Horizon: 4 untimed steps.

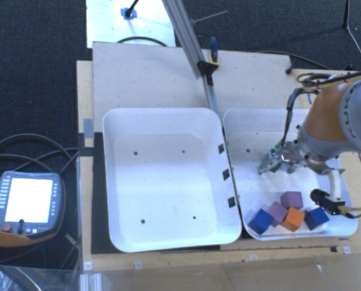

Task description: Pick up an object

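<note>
Gripper (271, 164) hung over middle of right bin (253, 126), arm reaching in from right. Could not tell fingers' state; something green seemed near tips, too small to judge. Blocks lay well apart from me, clustered at bin's near edge. My judgement: shift toward cluster, choose outermost block with free sides, drop straight, close squarely. Count: five blocks, namely two blue (260, 220) (316, 217), two purple (291, 199) (277, 212), one orange (292, 219). Two bins; left bin (162, 132) beside.
</note>
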{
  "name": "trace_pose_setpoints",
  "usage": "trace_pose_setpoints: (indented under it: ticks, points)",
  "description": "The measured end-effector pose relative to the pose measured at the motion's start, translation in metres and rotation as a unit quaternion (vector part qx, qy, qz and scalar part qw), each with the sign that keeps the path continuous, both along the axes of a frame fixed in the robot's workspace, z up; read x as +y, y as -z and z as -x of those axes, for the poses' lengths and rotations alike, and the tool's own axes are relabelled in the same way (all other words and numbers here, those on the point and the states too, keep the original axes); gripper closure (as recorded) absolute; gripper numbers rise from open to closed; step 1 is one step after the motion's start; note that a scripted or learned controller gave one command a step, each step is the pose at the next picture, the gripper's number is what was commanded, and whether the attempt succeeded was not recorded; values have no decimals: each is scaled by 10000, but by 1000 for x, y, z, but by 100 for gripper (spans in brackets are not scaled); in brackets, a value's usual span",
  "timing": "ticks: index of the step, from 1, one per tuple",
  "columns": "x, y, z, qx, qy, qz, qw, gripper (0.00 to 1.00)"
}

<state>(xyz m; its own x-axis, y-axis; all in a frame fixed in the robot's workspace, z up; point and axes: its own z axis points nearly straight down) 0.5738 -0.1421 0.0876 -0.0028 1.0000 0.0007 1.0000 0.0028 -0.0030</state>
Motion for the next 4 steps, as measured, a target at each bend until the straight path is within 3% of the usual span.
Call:
trace_pose_setpoints:
  ticks: [1, 3, 4]
  points:
    - [-1, -14, -2, -34, -7, 6, 10000, 100]
    - [-5, -124, -6, -58, -13, 13, 10000, 100]
    - [-5, -151, -8, -40, -15, 9, 10000, 100]
